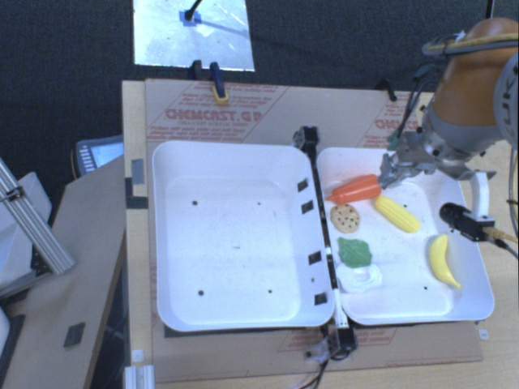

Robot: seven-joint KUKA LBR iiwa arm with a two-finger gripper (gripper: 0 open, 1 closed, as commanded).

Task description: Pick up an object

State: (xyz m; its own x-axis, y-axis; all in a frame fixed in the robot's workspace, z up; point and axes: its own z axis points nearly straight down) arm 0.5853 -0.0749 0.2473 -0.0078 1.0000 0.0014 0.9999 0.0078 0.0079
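The right bin holds an orange carrot, a round cookie, a yellow corn cob, a yellow banana, a green leafy piece and a white piece. My gripper hangs over the far part of this bin, just right of the carrot's thick end and above the corn. Nothing shows between its fingers.
The left bin lies beside the right one, with a black divider of clips between them. A black fitting with a cable sits at the right bin's right rim. A yellow clamp stands behind the bins.
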